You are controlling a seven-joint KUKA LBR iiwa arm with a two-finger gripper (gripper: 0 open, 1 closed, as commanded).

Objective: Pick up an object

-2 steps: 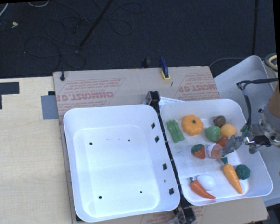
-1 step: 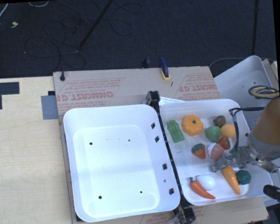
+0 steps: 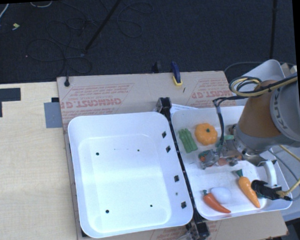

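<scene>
Red printing runs across the cardboard sheet (image 3: 137,94) under the two bins, and it stands upside down from the camera. Left of the blue clamp (image 3: 176,73) a line of large red capitals sits inside a red outlined frame, but the letters are too blurred to make out with certainty. A second red line, cut off by the arm, shows to the right of the clamp. More red print shows at the sheet's lower edge, unreadable

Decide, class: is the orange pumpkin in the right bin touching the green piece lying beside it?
Apart. In the camera view a strip of white bin floor shows between the orange pumpkin and the green piece to its left in the picture.
</scene>
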